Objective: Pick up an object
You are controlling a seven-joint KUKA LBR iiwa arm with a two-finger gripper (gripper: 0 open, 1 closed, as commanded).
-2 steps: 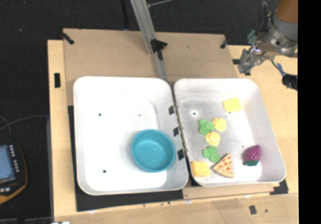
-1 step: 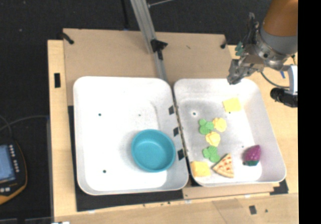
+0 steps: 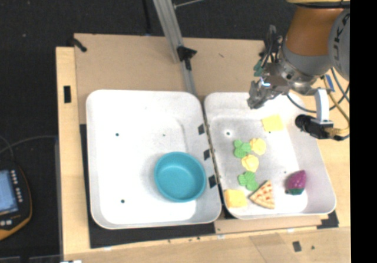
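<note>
Hovering over right bin (image 3: pixel 306 138) far edge: gripper (image 3: pixel 257 101), nothing seen between fingers; whether apart or together, cannot tell. Yellow square (image 3: pixel 272 123) just beside it, near far edge. Mid-bin: green piece (image 3: pixel 241 149), two yellow pieces (image 3: pixel 258 147) (image 3: pixel 250 163), second green (image 3: pixel 248 180). Near edge: yellow block (image 3: pixel 235 198), pizza slice (image 3: pixel 263 195); purple fruit (image 3: pixel 296 181) toward right edge. Blue bowl (image 3: pixel 179 176) in left bin (image 3: pixel 118 114), near right corner.
</note>
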